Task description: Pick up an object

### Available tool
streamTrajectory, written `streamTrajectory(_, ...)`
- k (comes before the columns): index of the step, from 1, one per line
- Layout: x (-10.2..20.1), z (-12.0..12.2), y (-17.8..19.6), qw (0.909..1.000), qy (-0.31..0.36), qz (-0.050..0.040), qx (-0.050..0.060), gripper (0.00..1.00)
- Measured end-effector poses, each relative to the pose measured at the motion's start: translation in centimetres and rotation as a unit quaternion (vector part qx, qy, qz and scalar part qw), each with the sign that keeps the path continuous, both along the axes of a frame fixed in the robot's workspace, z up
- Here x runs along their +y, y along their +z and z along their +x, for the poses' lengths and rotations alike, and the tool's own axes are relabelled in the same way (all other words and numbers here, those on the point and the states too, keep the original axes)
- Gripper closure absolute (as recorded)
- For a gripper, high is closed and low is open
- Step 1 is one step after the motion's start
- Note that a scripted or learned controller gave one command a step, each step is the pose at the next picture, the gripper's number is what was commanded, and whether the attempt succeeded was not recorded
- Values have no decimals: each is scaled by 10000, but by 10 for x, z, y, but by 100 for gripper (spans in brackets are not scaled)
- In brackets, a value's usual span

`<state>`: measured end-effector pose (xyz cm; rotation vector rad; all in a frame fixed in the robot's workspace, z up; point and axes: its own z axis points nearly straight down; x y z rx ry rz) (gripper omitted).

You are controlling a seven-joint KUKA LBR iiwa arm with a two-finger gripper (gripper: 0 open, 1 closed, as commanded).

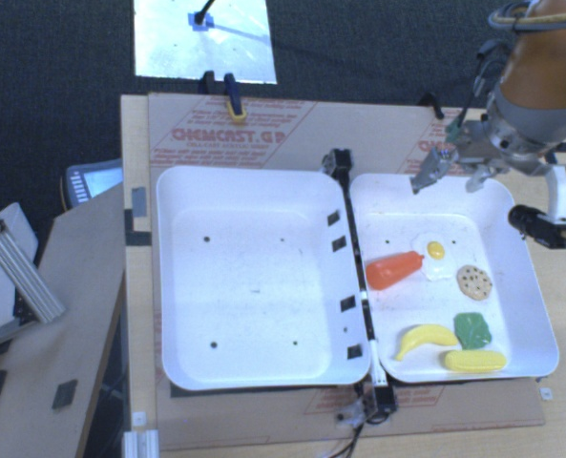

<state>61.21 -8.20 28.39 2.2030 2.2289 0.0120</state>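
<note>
1. Jaws spread wide, nothing between them, hanging over the far edge of the right bin below the orange-banded wrist.
2. Toy food gathered in the right bin, all nearer the camera than the jaws: fried egg closest, orange carrot left of the egg and touching it, cookie just beyond the egg.
3. Farther from the jaws, along the bin's near wall: yellow banana, green pepper-like piece, and a yellow corn-like piece, close together.
4. Left bin well to the left of the jaws, across the divider.
5. Probably paused high and open to allow a clear descent; no object chosen or touched yet, so the pick not begun.
6. Egg lies flat, likely hard to pinch; carrot a better candidate.
</note>
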Motion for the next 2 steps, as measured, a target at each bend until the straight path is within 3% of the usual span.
streamTrajectory(1, -7, -61, 181, 10000, -34, -10, -51, 0)
streamTrajectory(2, -7, -59, 181, 10000, -8, -12, 10, 100)
